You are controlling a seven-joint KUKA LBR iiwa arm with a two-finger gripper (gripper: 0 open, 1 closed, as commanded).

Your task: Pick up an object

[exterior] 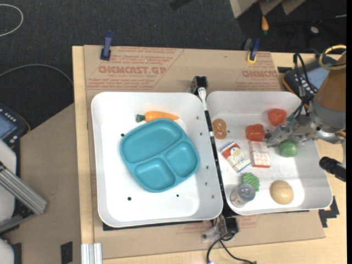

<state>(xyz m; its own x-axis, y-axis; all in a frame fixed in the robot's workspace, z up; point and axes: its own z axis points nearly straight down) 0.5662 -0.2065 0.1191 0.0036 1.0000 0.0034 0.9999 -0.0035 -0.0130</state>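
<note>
So far: you are looking at an early stage of the pick, with nothing lifted clear of either bin as far as the camera view shows.
Arm: the grey arm (333, 100) is reaching in from the right, its orange band sitting above the wrist, over the right bin (308, 202).
Gripper: the gripper (281, 138) is hanging low over the upper right part of that bin, its dark fingers pointing toward the bin's middle; whether they are apart or together you cannot tell from this slant.
Nearest candidate: a green round object (287, 148) is lying just beside the fingertips, perhaps touching them; you are not seeing it between the fingers, so it is not counting as held.
Other candidates, right bin: a red object (277, 116) near the far wall, a second red object (254, 132) just left of the fingertips, a pretzel-shaped piece (219, 127), a small carton (236, 157), a red and white packet (259, 154), a green knobbly item (250, 180), a grey can (245, 192) and a tan ball (281, 192) are all resting on the bin floor.
Left bin: the left bin (110, 202) is bearing a teal divided tray (159, 155) and, just beyond its far rim, a toy carrot (159, 115); both are lying well apart from the gripper.
Done: by judgement, the approach only.
Left to do: closing on one object, most likely the green one, and raising it; a grasp is not yet showing.
</note>
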